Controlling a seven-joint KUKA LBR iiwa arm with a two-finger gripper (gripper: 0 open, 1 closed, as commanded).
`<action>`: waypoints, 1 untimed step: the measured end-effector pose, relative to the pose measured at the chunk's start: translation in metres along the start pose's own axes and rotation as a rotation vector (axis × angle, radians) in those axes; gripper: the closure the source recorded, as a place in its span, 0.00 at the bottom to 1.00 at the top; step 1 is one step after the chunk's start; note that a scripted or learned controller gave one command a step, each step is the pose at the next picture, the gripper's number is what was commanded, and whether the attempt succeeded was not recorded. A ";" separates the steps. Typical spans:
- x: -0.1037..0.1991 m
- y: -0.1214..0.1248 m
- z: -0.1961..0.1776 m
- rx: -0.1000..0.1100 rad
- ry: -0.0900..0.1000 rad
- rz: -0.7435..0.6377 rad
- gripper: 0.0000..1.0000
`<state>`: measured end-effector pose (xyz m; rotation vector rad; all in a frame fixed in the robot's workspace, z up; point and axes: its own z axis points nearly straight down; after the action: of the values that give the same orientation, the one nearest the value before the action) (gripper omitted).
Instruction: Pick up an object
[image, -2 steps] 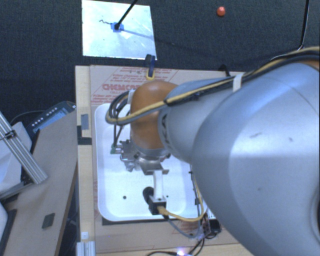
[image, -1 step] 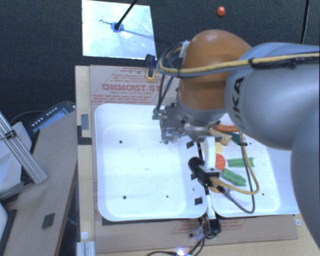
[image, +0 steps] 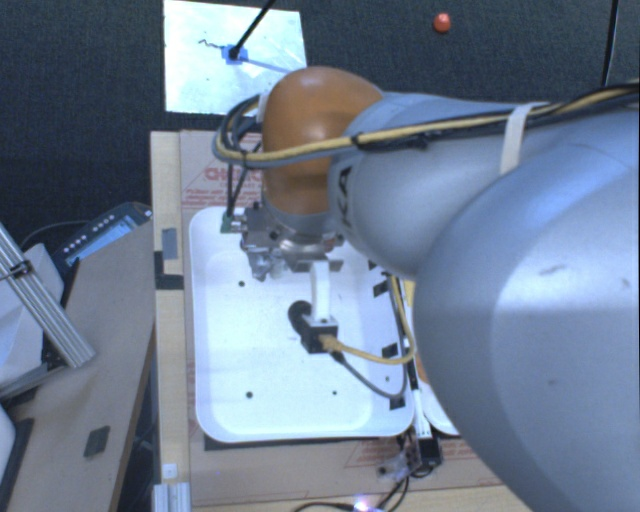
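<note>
Our claw (image: 290, 250) hangs low over the left white bin (image: 240, 370); whether it is wide or narrow we cannot tell. The arm (image: 500, 260) hides any object, so we cannot judge its weight or the best hold.

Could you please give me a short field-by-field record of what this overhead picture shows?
arm: grey, orange band above the wrist, reaching in from the right
gripper: over the far part of the white bin
grasp: cannot tell from this view
bin floor: white, a few small dark specks
under the bin: cardboard sheet with red print
backdrop: white sheet and a red dot on dark wall
</note>
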<state>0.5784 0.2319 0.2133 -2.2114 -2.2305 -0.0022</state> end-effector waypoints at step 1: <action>0.003 -0.049 0.069 0.010 -0.004 0.006 1.00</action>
<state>0.5295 0.2343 0.1439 -2.2152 -2.2200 0.0130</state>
